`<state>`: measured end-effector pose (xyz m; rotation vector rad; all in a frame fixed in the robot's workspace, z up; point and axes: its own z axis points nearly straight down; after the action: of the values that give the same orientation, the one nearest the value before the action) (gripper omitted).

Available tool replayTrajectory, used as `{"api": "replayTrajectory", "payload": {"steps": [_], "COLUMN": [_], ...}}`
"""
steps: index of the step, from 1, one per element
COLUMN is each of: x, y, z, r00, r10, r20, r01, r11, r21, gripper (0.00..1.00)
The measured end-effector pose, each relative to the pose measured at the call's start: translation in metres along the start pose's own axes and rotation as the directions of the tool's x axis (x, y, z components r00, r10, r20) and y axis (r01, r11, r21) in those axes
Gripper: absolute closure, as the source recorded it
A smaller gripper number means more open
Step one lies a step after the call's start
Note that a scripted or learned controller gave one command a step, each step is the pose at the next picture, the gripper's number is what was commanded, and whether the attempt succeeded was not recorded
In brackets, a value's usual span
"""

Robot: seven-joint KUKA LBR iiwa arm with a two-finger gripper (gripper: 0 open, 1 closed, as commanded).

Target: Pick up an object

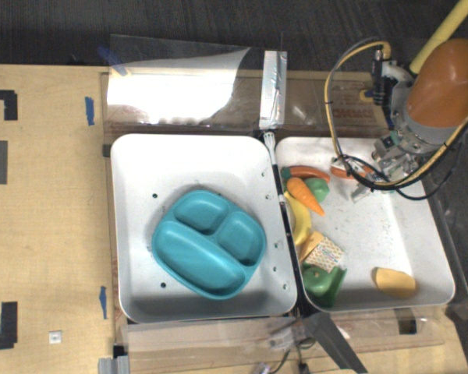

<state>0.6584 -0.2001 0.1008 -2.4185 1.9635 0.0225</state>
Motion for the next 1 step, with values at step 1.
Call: {"api": "replayTrajectory", "payload": {"steps": [1], "x": [0.0029], "y": [-0.0014], "z": [-0.0126], "r00": [1.0], "r10": [0.001], "r20": [-0.012], "r01": [-0.001], "r11": [1.0], "r21": [0.006], "gripper": [1.0]}}
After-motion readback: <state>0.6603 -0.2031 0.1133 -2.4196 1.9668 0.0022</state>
